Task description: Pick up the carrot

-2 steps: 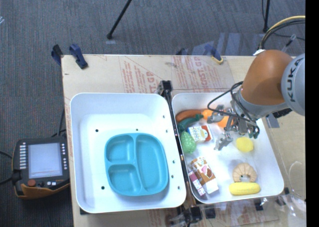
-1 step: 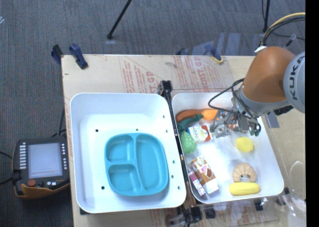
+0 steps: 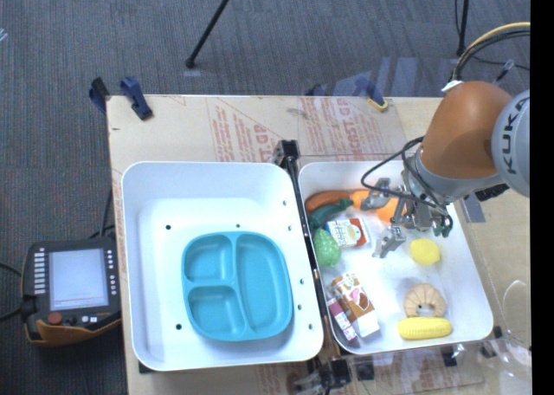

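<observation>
The carrot (image 3: 336,200) is orange with a dark green stem end. It lies at the far left of the right bin (image 3: 479,296), close to the wall between the bins. My gripper (image 3: 389,243) hangs over the middle of that bin, a little right of and nearer than the carrot, and apart from it. An orange piece (image 3: 382,203) shows just beside the wrist; I cannot tell whether it belongs to the carrot. The arm's orange band and grey wrist (image 3: 459,138) cover the bin's far right corner.
Around the gripper in the right bin lie a small white carton (image 3: 346,231), a green vegetable (image 3: 327,249), a yellow lemon (image 3: 425,251), a ring-shaped pastry (image 3: 424,300), a corn cob (image 3: 424,328) and a juice box (image 3: 355,302). A blue divided plate (image 3: 235,285) sits in the left bin (image 3: 143,211).
</observation>
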`<state>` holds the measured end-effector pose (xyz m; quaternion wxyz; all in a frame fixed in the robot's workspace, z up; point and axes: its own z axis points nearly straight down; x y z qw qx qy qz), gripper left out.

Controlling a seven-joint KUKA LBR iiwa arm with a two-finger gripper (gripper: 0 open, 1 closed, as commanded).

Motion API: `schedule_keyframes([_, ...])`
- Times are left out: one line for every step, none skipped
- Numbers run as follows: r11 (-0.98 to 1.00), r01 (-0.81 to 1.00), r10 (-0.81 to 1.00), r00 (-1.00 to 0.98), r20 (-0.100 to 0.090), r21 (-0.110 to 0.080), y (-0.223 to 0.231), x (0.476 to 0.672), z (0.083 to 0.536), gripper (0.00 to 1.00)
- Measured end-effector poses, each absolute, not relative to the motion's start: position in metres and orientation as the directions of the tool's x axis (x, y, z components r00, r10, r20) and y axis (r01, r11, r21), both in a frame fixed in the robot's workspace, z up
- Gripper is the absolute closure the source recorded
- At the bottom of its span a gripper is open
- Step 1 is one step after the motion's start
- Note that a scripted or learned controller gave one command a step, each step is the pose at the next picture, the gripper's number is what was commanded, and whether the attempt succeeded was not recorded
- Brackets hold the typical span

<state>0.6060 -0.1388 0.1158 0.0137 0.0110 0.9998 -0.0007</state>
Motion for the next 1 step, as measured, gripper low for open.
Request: schedule_keyframes([0.973,0.231,0.231,-0.973,-0.003,0.002,-0.1521,0.6088,0.0873,0.00])
